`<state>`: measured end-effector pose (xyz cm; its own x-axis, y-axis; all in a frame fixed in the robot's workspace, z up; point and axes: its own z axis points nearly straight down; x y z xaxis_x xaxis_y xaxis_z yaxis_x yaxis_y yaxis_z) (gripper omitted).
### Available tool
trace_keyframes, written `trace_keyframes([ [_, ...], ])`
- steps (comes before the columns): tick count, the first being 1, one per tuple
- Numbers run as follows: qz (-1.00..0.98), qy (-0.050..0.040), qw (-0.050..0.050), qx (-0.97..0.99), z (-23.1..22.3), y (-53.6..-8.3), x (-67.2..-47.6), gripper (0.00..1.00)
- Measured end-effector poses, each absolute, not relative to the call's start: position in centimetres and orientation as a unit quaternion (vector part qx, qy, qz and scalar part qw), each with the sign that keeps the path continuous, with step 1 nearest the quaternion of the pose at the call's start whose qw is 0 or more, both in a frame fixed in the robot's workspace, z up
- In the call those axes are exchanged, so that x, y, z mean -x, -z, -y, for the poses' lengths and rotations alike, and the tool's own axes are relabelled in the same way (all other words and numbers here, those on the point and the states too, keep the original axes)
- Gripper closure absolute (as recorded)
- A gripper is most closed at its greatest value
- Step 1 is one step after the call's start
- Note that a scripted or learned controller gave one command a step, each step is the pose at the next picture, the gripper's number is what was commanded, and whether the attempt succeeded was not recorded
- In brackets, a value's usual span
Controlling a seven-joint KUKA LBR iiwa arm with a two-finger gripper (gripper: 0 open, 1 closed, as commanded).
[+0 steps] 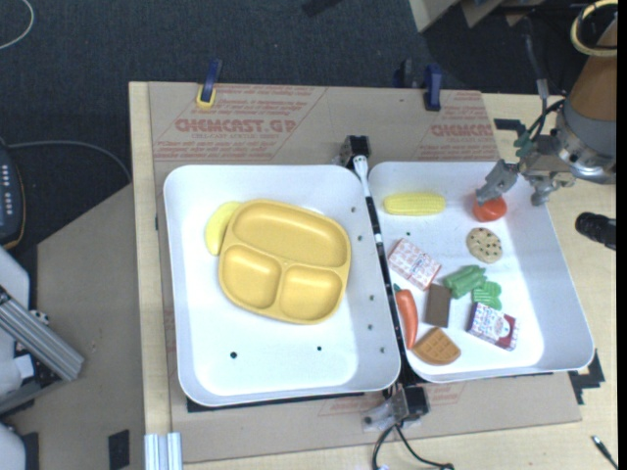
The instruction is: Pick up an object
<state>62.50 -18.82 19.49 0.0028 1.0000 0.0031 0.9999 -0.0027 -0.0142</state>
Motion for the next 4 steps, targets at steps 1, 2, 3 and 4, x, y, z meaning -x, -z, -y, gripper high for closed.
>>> trace_keyframes([
  [1, 0.707, 0.0001, 0.0, 0.707, 18.8, -20.4, -62.8, 0.0],
  [2, 0.707, -0.0016, 0.003, 0.707, 17.9, -14.6, -62.2, 0.0],
  [3, 0.707, -0.0014, 0.003, 0.707, 17.5, -10.3, -61.9, 0.0],
  [4, 0.708, -0.0003, -0.001, 0.707, 17.5, -8.6, -62.1, 0.0],
])
